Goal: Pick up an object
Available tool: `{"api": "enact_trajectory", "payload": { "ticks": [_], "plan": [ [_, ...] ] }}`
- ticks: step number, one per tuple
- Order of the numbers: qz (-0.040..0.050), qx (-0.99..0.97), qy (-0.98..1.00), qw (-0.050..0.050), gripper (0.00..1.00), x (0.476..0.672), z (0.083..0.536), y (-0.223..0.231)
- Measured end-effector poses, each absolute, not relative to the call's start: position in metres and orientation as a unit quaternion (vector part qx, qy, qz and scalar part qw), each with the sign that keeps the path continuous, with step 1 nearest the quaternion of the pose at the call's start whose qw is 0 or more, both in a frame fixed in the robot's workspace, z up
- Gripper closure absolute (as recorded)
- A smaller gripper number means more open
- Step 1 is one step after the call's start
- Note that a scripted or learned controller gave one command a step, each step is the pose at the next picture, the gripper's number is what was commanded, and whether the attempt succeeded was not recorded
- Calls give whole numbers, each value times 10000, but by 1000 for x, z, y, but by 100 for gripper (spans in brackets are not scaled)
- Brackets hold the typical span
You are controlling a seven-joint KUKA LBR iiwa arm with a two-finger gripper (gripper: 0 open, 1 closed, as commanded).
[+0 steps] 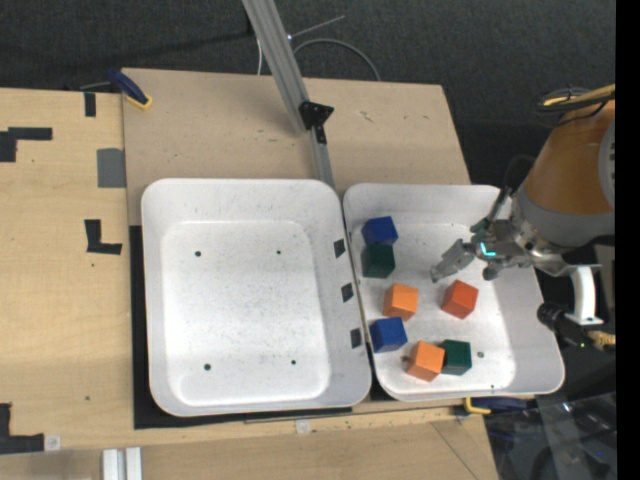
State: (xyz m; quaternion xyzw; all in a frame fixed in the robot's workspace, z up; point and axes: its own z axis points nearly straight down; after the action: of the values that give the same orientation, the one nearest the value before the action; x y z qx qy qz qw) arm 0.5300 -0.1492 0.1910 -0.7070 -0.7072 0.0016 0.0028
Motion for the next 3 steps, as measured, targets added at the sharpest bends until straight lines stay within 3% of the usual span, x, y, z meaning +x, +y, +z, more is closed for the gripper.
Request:
{"api": "enact_trajectory", "payload": {
  "ticks": [1,2,3],
  "plan": [
    [3,-7065,-7077,8,0,531,193,-149],
    [20,-7069,-7073,21,0,534,147,-154],
    [-27,-7070,-7072,-88,0,539,118,-157]
  ]
}}
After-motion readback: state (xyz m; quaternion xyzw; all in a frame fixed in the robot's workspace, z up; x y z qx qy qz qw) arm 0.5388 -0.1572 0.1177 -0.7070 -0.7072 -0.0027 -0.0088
